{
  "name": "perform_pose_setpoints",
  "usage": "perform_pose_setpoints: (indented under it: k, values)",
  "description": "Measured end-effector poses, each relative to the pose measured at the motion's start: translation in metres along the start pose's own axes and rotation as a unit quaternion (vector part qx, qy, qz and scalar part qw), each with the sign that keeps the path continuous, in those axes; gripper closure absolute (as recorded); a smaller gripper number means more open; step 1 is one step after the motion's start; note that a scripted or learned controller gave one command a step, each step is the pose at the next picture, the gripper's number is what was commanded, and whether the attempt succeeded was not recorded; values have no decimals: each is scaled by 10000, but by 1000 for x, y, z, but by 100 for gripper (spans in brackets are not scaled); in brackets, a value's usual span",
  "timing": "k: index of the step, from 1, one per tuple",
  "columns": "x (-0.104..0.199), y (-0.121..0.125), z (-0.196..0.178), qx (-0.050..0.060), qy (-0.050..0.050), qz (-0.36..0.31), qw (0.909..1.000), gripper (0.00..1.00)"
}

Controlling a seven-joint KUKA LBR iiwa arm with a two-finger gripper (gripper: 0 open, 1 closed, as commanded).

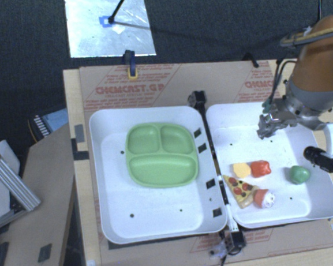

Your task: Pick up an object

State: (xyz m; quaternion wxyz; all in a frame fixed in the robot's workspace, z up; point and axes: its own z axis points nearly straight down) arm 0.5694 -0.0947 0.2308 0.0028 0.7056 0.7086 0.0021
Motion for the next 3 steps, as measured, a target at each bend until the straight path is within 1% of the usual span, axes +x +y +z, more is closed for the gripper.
perform_pose_setpoints:
  k: [1,3]
  values:
    - [54,-14,11,37,14,-22,10000,100]
    - [164,-46,23,37,17,-28,10000,100]
